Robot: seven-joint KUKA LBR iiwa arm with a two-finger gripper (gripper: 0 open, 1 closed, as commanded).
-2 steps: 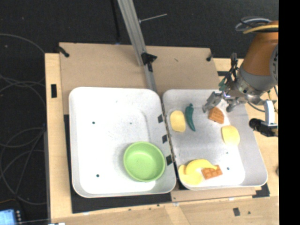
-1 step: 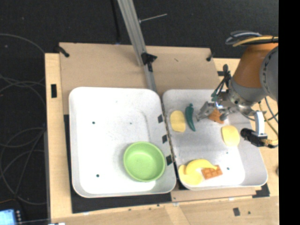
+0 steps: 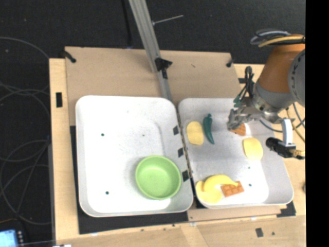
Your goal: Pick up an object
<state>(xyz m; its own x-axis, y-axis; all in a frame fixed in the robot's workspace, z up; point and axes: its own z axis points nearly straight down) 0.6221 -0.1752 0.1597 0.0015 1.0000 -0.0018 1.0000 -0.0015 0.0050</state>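
My gripper [image 3: 237,122] hangs low over the back of the right bin [image 3: 226,169], right over a small orange piece [image 3: 240,130] whose edge peeks out beneath it. A pale yellow round piece [image 3: 252,148] lies just in front of it to the right. Left of the gripper lie a dark green pepper-like object [image 3: 208,128] and a yellow chunk [image 3: 194,133]. At the bin's front sit a yellow banana-like shape [image 3: 212,187] and an orange waffle-textured square [image 3: 232,189].
The left bin [image 3: 118,133] holds a green bowl [image 3: 158,176] near its front right corner. A slanted metal pole [image 3: 149,40] rises behind the bins. Black clips [image 3: 179,151] line the wall between the two bins.
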